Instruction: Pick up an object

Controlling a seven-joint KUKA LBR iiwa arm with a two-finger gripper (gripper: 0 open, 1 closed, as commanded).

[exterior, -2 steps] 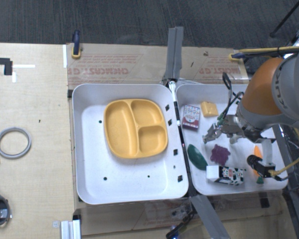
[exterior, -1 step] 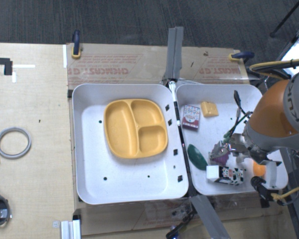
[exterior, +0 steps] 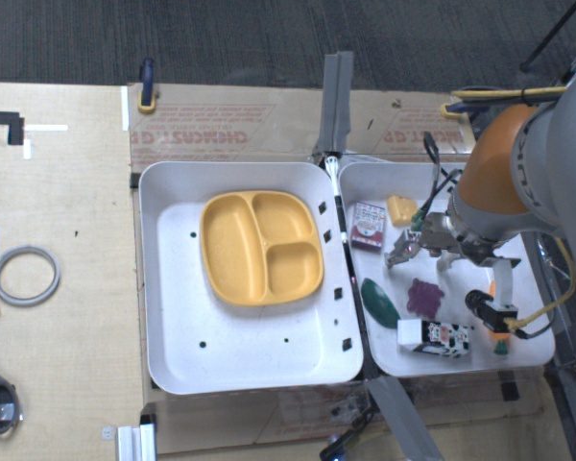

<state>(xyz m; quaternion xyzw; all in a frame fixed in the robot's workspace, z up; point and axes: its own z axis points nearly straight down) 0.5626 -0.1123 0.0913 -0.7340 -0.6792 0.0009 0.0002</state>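
**A:** What lay on the table (exterior: pixel 58 181), biggest things first?

**B:** Two shallow white bins side by side. The left bin (exterior: pixel 173 353) held a yellow divided plate (exterior: pixel 262 248), sitting toward its twelve o'clock half. The right bin (exterior: pixel 533 349) carried the small items, and the grey arm (exterior: pixel 557 161) with its orange band (exterior: pixel 494 166) reached in over it from three o'clock.

**A:** And the fingers?

**B:** The fingers (exterior: pixel 403 250) hung over the middle of the right bin, pointing toward nine o'clock. They looked slightly parted, though I could not tell for certain, and nothing sat between them.

**A:** Where were the things it might pick up?

**B:** All in the right bin. A small red and white box (exterior: pixel 369 226) lay at about ten o'clock in the bin, near the wall shared with the left bin. A yellow block (exterior: pixel 400 208) was just beside it toward twelve o'clock. A dark green oval piece (exterior: pixel 379 301) lay at about eight o'clock, a purple lump (exterior: pixel 424 297) near the centre at six o'clock from the fingers, and a black and white carton (exterior: pixel 435 335) on its side along the six o'clock wall. A small orange and green item (exterior: pixel 500 340) sat at about five o'clock, partly hidden by a black part of the arm.

**A:** Anything outside the bins?

**B:** A grey ring (exterior: pixel 24 275) rested on the table at nine o'clock, well apart from the left bin.
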